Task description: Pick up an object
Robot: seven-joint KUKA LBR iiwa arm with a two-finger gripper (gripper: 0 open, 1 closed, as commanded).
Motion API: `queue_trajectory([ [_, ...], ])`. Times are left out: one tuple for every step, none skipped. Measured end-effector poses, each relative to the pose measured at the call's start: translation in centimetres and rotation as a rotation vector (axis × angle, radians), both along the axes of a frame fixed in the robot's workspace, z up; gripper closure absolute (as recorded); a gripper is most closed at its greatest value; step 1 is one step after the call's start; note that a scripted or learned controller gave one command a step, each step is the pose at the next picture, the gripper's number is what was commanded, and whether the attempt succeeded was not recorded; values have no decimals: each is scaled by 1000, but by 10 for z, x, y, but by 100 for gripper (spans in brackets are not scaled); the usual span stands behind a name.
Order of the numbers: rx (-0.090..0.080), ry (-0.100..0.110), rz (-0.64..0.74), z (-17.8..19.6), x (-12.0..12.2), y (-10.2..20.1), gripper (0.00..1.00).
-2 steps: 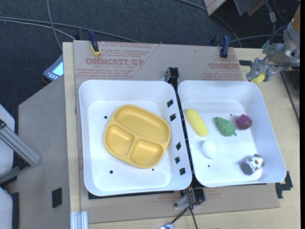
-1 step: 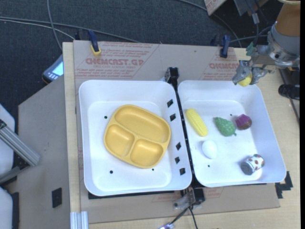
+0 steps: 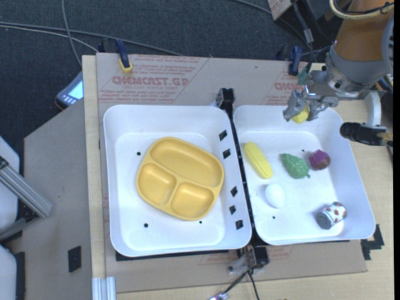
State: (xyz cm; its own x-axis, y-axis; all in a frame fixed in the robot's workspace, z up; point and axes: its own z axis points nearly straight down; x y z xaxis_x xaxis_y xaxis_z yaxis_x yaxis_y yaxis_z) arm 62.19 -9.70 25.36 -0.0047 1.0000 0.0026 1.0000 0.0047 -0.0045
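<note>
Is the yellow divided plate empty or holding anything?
Empty. The yellow divided plate in the left bin shows three bare compartments; the corn and other toys lie in the right bin.

Yellow divided plate [image 3: 180, 178] in a white bin [image 3: 119, 167]; yellow corn [image 3: 257, 160], green vegetable [image 3: 295, 165], purple fruit [image 3: 319, 160], white egg [image 3: 274, 195].

Small yellow object [image 3: 301, 115], possibly held between tool [image 3: 303, 112] fingers.
</note>
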Motion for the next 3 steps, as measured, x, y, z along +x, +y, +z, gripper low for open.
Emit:
queue_trajectory([
  [1, -1, 1, 6, -21, 51, 100],
  [0, -1, 1, 9, -37, 100, 100],
  [1, 0, 1, 10, -56, 151, 100],
])
